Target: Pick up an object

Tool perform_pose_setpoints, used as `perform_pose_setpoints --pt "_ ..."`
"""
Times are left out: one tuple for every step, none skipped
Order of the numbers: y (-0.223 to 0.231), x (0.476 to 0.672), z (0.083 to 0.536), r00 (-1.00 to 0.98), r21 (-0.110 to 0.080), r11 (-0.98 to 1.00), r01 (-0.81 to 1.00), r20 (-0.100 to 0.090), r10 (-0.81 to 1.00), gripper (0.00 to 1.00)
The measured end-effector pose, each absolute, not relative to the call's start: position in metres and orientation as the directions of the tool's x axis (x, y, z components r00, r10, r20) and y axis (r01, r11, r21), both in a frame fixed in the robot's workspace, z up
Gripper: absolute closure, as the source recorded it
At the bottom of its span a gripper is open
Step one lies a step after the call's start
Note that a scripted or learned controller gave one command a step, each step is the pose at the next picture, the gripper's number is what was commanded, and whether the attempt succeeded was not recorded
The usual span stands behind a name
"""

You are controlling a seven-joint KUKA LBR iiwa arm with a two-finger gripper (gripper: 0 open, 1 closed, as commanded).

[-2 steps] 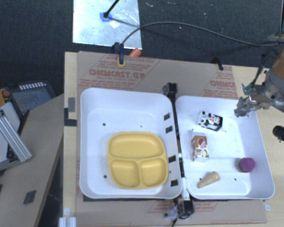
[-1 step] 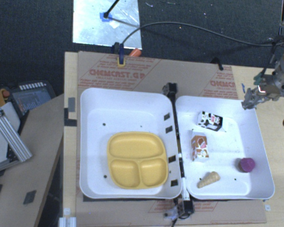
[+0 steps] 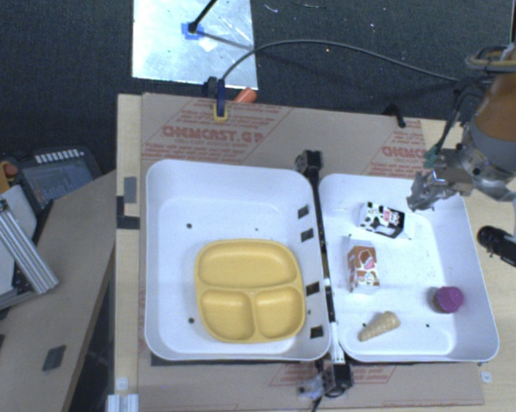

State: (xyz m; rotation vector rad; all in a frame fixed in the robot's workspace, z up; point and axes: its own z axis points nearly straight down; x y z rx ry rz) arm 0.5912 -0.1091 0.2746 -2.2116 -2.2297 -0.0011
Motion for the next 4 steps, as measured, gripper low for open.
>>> perform_pose_setpoints --pt "-0.052 0.572 0.261 -0.010 -0.001 0.010 1.000 0.002 1.000 1.00" --pt "0.002 0.561 0.265 -0.010 0.001 0.010 1.000 0.002 1.000 1.00" --pt "0.044 0.547 0.250 -0.009 0.000 0.009 1.000 0.002 1.000 1.00" --pt "0.095 0.528 0.236 -0.010 -0.001 0.010 1.000 0.002 1.000 1.00"
